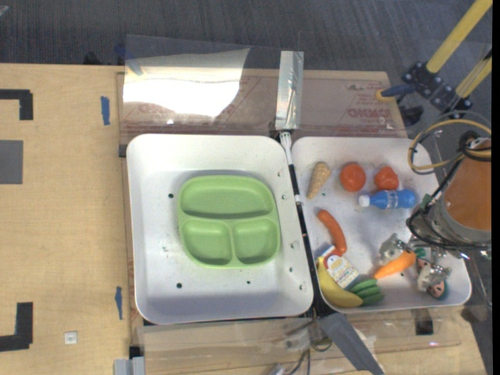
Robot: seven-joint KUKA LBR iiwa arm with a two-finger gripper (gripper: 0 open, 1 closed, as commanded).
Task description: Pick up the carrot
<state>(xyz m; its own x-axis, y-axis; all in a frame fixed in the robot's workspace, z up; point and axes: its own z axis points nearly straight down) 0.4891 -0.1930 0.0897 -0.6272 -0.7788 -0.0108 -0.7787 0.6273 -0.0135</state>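
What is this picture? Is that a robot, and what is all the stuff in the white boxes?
Yes, it is a robot arm, grey with an orange band, reaching in from the right. The camera looks down from above the bench. Two white bins sit side by side. The left bin holds a green tray with three sections. The right bin holds toy food: a carrot, banana, sausage, two red fruits, a cone and a blue bottle. The robot's gripper is right at the carrot, which it should pick up. Whether it grips the carrot, I cannot tell.
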